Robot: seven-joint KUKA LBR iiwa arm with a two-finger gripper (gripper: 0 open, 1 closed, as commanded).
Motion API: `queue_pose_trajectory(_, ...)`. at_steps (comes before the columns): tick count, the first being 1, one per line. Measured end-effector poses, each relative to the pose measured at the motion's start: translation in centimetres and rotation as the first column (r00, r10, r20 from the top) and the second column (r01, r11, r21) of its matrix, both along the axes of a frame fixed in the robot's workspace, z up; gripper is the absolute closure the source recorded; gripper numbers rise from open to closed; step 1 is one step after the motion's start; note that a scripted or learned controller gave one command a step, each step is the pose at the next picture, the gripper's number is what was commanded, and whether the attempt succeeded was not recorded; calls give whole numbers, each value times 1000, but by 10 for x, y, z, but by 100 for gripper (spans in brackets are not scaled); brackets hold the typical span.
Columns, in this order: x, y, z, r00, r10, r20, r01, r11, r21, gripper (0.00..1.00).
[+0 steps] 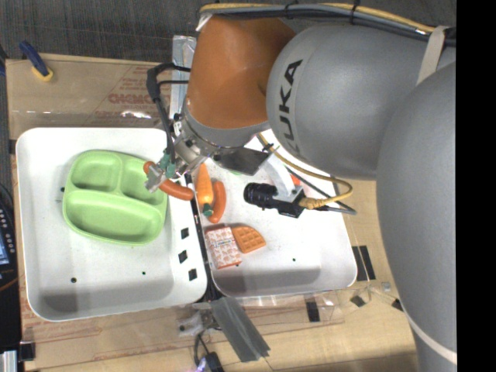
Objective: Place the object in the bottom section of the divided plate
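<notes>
I see the end effector (160, 175) at the right rim of the green divided plate (112, 200) in the left bin (46, 285), closed on an orange sausage (172, 186); carrots (205, 192) lie at the right bin's left edge.

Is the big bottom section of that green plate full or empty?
Empty. The green divided plate shows bare green in its large bottom section; the orange sausage at the gripper lies over the plate's right rim.
</notes>
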State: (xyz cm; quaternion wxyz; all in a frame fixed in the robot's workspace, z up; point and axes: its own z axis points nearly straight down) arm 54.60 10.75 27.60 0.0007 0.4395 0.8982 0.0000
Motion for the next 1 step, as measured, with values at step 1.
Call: queue_pose_trajectory(1, 0, 0, 0, 1000, 0, -1, 0, 1000, 0, 0)
